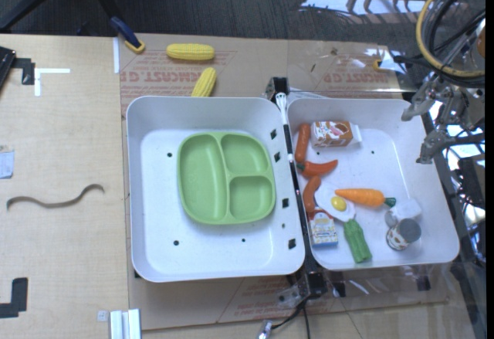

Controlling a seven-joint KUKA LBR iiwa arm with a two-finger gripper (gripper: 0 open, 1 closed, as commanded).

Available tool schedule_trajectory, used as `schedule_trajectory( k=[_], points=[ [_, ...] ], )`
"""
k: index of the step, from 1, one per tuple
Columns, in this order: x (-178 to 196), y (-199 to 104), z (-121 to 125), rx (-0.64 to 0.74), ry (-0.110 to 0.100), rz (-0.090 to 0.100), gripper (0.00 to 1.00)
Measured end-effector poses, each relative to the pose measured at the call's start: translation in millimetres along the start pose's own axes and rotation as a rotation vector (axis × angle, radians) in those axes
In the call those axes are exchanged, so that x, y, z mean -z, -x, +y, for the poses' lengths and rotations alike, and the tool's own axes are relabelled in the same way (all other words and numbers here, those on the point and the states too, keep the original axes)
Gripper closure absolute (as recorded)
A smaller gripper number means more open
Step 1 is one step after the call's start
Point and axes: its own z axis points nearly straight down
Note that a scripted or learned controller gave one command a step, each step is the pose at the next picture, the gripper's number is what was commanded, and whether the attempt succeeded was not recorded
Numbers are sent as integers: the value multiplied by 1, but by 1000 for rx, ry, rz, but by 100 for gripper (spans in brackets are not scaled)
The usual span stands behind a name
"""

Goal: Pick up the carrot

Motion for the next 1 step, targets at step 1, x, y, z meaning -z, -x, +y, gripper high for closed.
schedule_trajectory(
  k=[1],
  points=[
    [-164,-27,31,-61,0,-1,0]
  ],
)
